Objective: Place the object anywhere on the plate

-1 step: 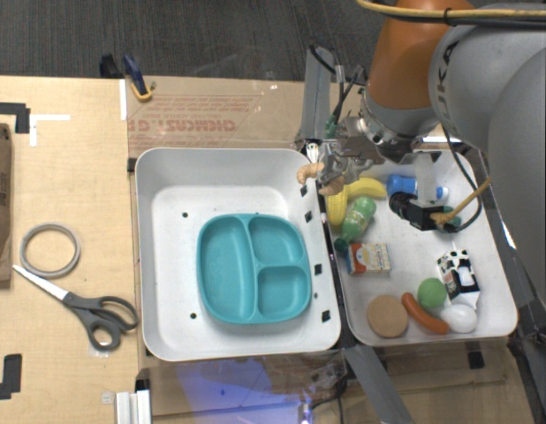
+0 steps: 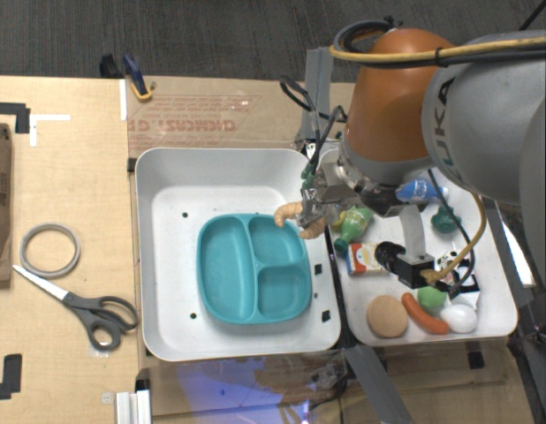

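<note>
Broadly, the bench point(image 2: 61, 193) is pale wood-grain board, with a brown cardboard sheet point(image 2: 211, 117) laid flat behind the bins and dark grey carpet point(image 2: 211, 16) beyond it. Over the right side hangs the arm point(image 2: 485, 104), smooth grey casing with a glossy orange band, reaching in from the right.

Two shallow white bins with rounded corners sit side by side. The left bin point(image 2: 163, 237) holds a teal plate point(image 2: 254, 268), smooth plastic, rounded and split into three compartments. The right bin point(image 2: 498, 316) is crowded with toy food: a tan, egg-shaped piece point(image 2: 388, 316), an orange carrot-like piece point(image 2: 423, 314) beside it, a small white egg shape point(image 2: 461, 318), a green leafy piece point(image 2: 352, 223), a red-and-white carton point(image 2: 363, 258), plus blue and teal bits partly hidden under the arm.

The gripper point(image 2: 315, 203) hangs over the right wall of the left bin, just above the plate's upper right corner. A tan, curved, pastry-like object point(image 2: 295, 215) sits right at its tip, one end reaching over the plate's rim. Whether that piece is actually pinched I cannot tell; the wrist hides the tool's end.

On the bare bench at left lie grey-handled scissors point(image 2: 83, 307) and a ring of clear tape point(image 2: 49, 248), close together but apart.
</note>
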{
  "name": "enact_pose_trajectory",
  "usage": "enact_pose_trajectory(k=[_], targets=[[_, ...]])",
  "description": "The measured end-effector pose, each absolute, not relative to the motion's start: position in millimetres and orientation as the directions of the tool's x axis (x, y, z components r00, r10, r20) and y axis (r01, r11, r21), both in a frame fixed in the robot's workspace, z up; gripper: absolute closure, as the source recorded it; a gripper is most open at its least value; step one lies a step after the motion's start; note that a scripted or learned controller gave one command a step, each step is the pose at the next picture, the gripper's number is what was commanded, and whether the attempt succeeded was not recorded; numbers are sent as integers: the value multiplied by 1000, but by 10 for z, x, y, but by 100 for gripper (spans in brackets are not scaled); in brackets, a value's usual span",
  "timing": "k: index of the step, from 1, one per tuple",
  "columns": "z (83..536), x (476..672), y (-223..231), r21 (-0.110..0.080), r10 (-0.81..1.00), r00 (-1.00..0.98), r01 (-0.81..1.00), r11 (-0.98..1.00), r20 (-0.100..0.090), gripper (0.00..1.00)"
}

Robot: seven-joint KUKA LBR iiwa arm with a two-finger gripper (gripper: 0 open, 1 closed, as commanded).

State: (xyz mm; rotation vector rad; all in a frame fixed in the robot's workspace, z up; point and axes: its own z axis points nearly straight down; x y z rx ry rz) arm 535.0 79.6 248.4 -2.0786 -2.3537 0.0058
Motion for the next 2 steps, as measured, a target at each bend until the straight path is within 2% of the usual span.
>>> enact_pose_trajectory(k=[1,2], targets=[[2290,4897,957,-5,983,-182,983,182,-1,100],[2291,4899,955,-4,983,-182,983,182,-1,0]])
